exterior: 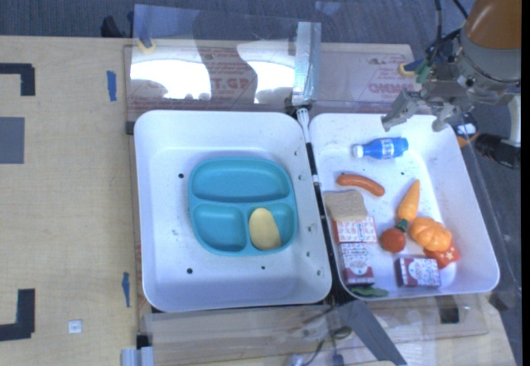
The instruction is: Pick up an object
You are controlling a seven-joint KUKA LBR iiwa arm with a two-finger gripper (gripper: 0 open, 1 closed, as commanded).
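In the right bin (474, 190), a blue bottle (380, 148) — end effector (428, 113) above, seemingly spread, empty.

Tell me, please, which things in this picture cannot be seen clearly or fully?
- End effector, camera view: small and blurred, so its state is unclear.
- Arm: cut off by the top and right edges.
- Red boxes in the right bin: labels too small to read.
- Green item by the front wall: mostly hidden under a box.

- The tray (217, 182) lies in the left bin (157, 215), a potato (264, 228) in its right compartment.
- The bottle (380, 148) lies behind the sausage (360, 183) in the right bin (472, 215).
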